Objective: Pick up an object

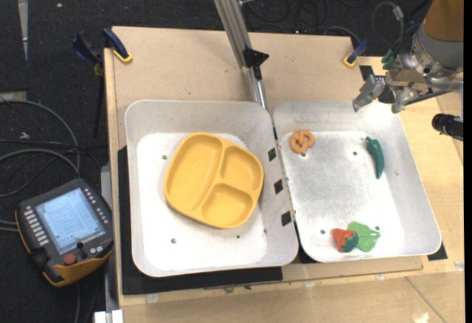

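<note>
The right bin [413, 189] holds a small orange pretzel-shaped piece [301, 141] near its far left corner. A dark green pepper [376, 155] lies toward its far right side. A red and green strawberry-like toy [355, 237] rests near the front edge. My gripper [382, 96] hangs above the far right corner of this bin, higher than the green pepper, with its two fingers spread apart and nothing between them.
The left bin [147, 167] carries a yellow divided plate [214, 180]. A slanted metal pole [234, 19] runs down to the seam between the bins. Clamps sit at the bench's back corners, and a teach pendant [65, 229] lies at the left.
</note>
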Robot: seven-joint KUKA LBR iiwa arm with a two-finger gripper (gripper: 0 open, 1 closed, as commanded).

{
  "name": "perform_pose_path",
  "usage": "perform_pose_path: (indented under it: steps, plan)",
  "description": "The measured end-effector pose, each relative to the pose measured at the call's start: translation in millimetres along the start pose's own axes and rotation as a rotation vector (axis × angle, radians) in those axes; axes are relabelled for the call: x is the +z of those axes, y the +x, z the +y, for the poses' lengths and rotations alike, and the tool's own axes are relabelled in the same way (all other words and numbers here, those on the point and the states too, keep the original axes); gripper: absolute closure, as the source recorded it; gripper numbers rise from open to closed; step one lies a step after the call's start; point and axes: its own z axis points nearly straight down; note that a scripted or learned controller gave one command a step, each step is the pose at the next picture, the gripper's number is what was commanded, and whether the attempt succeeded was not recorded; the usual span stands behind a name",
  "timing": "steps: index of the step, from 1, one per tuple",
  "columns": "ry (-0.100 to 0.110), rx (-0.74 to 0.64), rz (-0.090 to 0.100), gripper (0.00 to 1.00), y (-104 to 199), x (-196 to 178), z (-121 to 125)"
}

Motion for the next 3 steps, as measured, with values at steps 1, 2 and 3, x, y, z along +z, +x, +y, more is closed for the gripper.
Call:
perform_pose_path:
  steps: [1, 2, 3]
  plan:
    - [0.0, 0.0, 0.0, 0.0, 0.0, 0.0, 0.0]
    - [0.005, 0.003, 0.001, 0.0, 0.9, 64.5, -1.9]
    - [0.003, 0.0, 0.001, 0.0, 6.1, 111.5, 4.0]
